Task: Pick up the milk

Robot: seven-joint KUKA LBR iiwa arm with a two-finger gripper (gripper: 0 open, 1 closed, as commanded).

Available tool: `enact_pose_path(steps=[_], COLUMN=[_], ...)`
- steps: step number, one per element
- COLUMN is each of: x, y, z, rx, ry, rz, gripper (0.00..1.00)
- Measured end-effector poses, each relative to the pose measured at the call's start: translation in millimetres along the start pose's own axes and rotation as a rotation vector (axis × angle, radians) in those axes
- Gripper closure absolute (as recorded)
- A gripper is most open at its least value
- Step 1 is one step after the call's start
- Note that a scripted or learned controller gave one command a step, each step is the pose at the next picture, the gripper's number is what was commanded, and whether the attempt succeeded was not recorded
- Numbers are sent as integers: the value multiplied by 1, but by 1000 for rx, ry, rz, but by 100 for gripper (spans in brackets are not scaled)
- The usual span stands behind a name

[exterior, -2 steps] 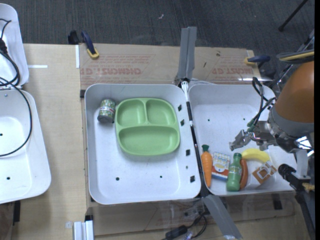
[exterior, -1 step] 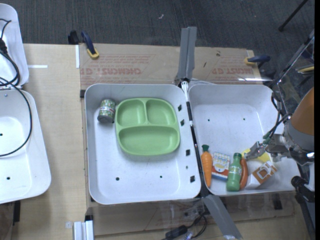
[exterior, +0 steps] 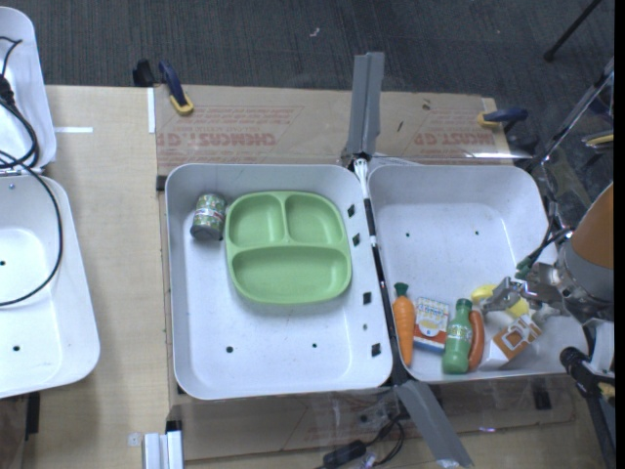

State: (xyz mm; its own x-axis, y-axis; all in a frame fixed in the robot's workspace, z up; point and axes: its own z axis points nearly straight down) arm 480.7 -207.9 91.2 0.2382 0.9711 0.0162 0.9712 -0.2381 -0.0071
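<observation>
Presently the gripper sits low over the right bin, in that bin's front right part, at the end of the arm that enters from the view's right. Whether the tool is set wide or narrow cannot be told: its metal parts are small and blurred against the clutter beneath. Nothing can be seen held in it.

The milk, a small white carton with blue and orange print, lies flat on the bin floor, well out from the gripper on the side away from the arm and slightly toward the bin's front wall. It is apart from the tool.

Between the tool and the milk stand a green bottle, touching or just beside the carton, and a red sausage-shaped piece against the bottle's side nearer the gripper. A carrot lies just past the milk, farthest from the tool, along the bin's left wall. A small yellow piece lies just beside the gripper's tip. An orange-and-white box lies tilted just in front of the tool.

Far beyond the milk, the left bin holds a green divided plate and a small can beside it.
</observation>
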Motion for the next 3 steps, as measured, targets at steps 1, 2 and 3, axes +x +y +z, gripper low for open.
enact_pose_path(steps=[1,2,3], x=[8,8,8], y=[-6,-6,-6], z=[0,-8,-8], rx=[-3,-2,-2], ry=[-16,-17,-17], rz=[-270,-266,-267], gripper=[0,100,0])
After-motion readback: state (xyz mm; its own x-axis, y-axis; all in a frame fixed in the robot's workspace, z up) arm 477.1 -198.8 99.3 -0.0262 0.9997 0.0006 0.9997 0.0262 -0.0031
